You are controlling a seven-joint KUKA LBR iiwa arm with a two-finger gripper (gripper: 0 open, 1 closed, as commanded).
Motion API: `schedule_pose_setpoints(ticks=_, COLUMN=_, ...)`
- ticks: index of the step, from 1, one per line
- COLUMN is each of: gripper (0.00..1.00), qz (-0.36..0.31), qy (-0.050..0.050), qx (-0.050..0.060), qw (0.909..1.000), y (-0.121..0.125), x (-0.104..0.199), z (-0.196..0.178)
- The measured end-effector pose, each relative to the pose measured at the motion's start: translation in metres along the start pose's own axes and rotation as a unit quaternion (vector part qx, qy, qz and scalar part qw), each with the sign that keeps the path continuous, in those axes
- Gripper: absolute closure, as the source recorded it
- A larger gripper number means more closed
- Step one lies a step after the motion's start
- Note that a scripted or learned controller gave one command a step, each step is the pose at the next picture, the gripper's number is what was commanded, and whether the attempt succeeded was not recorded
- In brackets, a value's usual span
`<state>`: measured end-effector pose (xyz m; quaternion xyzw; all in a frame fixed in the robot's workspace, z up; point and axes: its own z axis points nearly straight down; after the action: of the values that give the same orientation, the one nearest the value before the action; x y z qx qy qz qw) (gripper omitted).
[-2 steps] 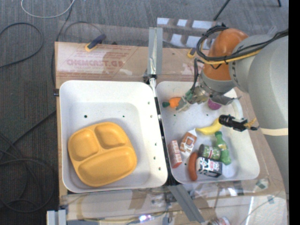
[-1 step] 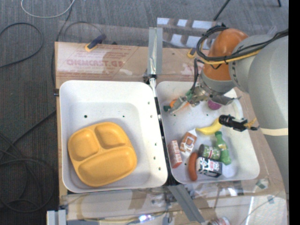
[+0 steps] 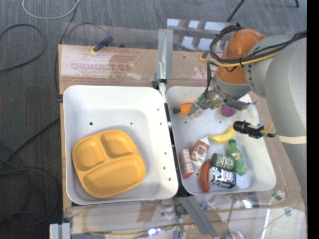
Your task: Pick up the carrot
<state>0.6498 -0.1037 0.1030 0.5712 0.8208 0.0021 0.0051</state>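
Looming at the frame's upper right, the arm (image 3: 279,73) lowers its hand (image 3: 195,109), fingers slightly parted and seemingly empty, beside the carrot (image 3: 185,108) in the right bin (image 3: 259,180), a light, stiff, smooth toy likely best pinched mid-body.

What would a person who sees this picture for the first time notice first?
Probably the large yellow plastic plate with three compartments, lying alone in the left white bin. Next, the grey arm with its orange band, reaching into the right white bin, its tool right beside the small orange carrot. A cluster of toy foods, including a yellow banana, fills that bin's lower part.
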Motion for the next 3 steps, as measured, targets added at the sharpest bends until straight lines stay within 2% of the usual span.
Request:
schedule_pose_setpoints(ticks=1, gripper=1.0, qz=0.158, qy=0.001, qx=0.007, qw=0.9874, y=0.038, x=0.044, z=-0.078)
schedule_pose_setpoints(ticks=2, gripper=1.0, qz=0.011, qy=0.001, qx=0.006, qw=0.9999, y=0.046, x=0.064, z=-0.125)
schedule_pose_setpoints(ticks=3, gripper=1.0, qz=-0.054, qy=0.001, qx=0.006, qw=0.9985, y=0.018, x=0.056, z=-0.191)
